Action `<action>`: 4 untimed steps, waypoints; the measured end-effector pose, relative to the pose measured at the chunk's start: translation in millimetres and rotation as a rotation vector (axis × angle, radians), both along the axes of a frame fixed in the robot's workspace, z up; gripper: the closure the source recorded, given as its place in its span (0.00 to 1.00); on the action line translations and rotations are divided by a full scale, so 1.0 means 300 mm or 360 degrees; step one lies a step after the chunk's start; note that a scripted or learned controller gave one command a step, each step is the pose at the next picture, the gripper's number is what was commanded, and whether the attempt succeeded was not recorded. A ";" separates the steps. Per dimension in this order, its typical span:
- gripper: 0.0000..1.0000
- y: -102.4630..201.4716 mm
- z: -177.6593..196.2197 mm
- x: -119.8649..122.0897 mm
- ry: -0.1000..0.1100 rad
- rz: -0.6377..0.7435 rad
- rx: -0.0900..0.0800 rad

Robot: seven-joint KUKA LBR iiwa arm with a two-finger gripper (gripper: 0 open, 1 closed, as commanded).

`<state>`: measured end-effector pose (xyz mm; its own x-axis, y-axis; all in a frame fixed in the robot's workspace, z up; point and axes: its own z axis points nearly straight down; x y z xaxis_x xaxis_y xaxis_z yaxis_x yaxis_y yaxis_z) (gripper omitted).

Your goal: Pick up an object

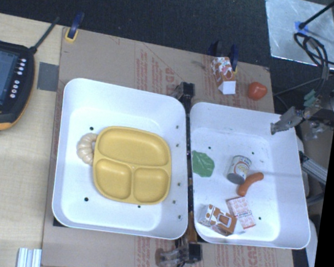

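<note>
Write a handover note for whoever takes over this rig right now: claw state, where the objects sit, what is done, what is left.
Claw: at the right bin's far right corner, above the rim, nothing visibly held.
Right bin: green piece by the left wall, small can and sausage mid-bin, two small cartons near the front.
Left bin: yellow divided tray, a pale item tucked at its left edge.
Outside the bins, on the cardboard: another carton and a red item.
Done: no pick yet.
Left: choose an object, descend, grasp, lift.
</note>
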<state>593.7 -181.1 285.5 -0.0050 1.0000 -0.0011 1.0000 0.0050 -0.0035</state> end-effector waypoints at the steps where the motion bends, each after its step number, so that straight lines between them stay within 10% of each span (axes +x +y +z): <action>1: 0.00 0.005 -0.476 -0.148 0.0004 0.0001 0.0002; 2: 0.00 0.159 -0.629 -0.117 -0.0025 0.0005 -0.0007; 3: 0.00 -0.015 -0.421 -0.033 -0.0003 -0.0003 0.0000; 4: 0.00 0.100 -0.639 -0.117 -0.0010 0.0002 -0.0002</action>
<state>558.7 -151.0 93.8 -0.0063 1.0000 -0.0025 1.0000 0.0063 0.0029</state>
